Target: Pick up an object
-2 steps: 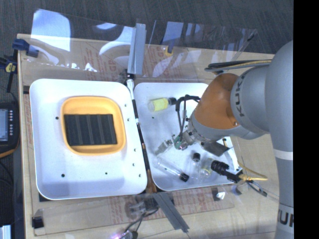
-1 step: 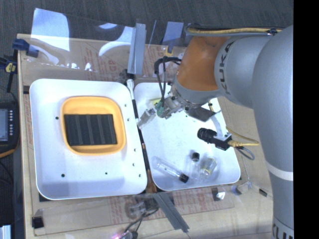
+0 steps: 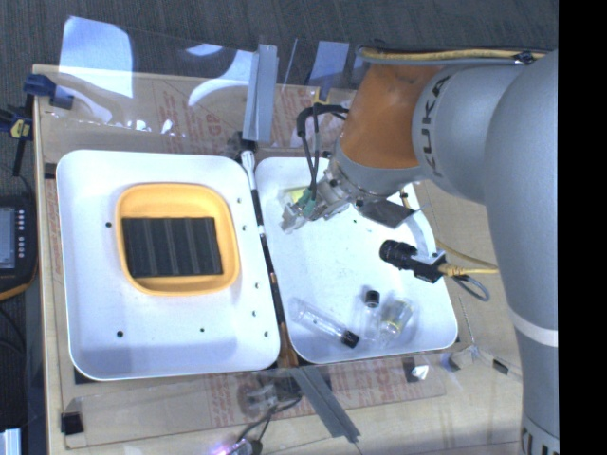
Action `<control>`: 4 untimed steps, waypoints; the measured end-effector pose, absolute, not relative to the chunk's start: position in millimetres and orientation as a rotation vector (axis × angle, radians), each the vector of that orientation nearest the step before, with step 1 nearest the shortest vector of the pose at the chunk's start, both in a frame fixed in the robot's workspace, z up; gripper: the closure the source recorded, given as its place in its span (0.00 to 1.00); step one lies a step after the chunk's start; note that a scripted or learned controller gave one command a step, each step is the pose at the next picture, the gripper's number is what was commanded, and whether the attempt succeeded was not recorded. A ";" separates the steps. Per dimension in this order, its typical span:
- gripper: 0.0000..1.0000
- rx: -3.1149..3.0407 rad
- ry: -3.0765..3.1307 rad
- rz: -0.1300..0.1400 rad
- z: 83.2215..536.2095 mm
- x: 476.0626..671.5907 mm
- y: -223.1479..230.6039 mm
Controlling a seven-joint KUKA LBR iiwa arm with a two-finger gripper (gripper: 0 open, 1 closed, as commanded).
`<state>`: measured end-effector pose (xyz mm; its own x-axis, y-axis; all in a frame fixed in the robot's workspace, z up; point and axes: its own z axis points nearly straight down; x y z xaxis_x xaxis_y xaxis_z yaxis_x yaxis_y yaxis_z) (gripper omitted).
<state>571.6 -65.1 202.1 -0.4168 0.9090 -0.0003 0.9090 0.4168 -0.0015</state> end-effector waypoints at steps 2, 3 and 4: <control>1.00 -2.099 -2.333 0.004 181.6 614.8 -164.2; 1.00 -2.076 -2.356 0.001 160.7 655.6 -114.9; 1.00 -2.402 -2.025 0.000 181.8 657.3 -194.7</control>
